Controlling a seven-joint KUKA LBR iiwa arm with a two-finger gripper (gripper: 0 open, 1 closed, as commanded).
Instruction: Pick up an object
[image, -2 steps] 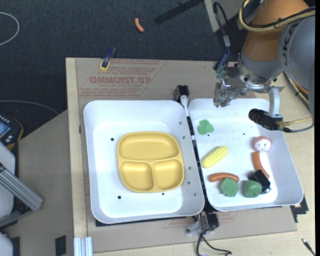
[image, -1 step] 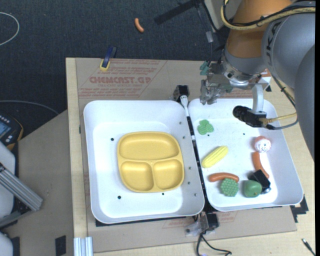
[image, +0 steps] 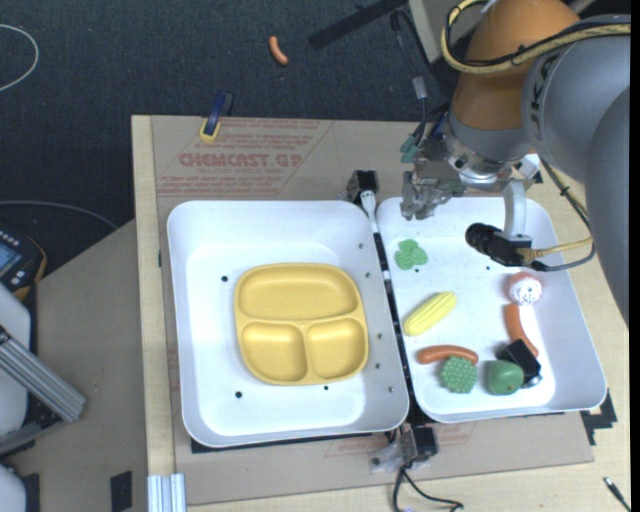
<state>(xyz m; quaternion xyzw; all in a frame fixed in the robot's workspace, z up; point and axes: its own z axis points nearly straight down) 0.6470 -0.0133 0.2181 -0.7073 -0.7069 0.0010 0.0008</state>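
Two white bins (image: 190, 300), yellow tray (image: 300, 322) left, jaws (image: 420, 205) perhaps above green leaf (image: 410, 254).

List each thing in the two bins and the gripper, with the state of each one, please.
Gripper: above the right bin's far edge, holding nothing.
Yellow plate: flat in the left bin.
Corn: lying free.
Green leaf: lying free, below the gripper.
Sausage: lying beside the green ball.

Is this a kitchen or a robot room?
Probably a robot lab, not a kitchen: a grey arm with an orange band reaches over two shallow white bins, and the food, like the yellow plastic corn cob, looks like toys.
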